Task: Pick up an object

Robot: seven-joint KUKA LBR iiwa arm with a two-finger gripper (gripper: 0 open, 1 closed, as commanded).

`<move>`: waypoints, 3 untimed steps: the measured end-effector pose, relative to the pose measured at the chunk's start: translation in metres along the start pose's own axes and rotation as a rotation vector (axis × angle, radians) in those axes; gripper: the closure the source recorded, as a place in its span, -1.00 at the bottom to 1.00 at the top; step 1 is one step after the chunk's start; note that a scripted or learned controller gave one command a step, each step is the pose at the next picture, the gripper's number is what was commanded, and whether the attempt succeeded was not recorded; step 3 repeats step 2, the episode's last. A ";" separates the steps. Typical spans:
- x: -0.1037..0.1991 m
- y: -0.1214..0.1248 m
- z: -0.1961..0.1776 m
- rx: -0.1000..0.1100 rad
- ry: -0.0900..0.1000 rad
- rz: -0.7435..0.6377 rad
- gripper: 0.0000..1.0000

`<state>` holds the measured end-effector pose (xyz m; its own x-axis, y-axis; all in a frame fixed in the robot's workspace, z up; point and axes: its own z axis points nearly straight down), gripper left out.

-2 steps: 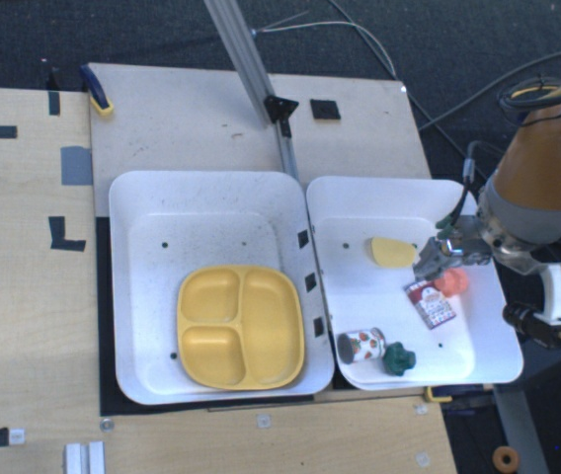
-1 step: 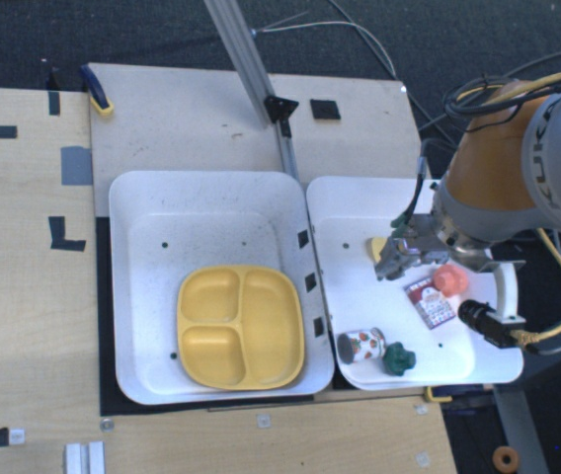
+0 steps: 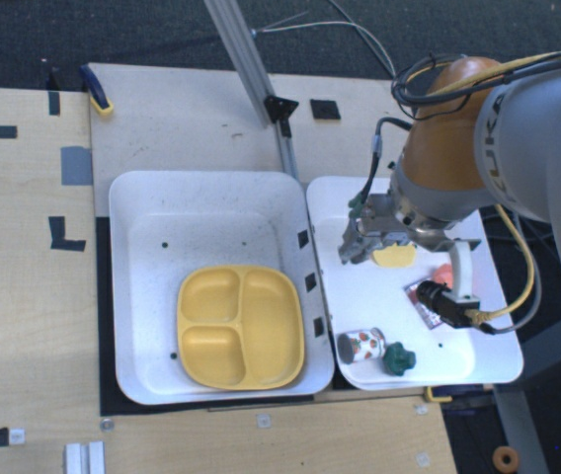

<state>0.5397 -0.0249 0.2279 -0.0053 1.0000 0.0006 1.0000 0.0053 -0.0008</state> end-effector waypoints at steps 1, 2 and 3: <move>0.055 0.013 -0.008 0.000 0.001 -0.002 1.00; 0.102 0.034 0.007 0.001 -0.002 0.001 1.00; 0.102 0.034 0.007 0.001 -0.002 0.001 1.00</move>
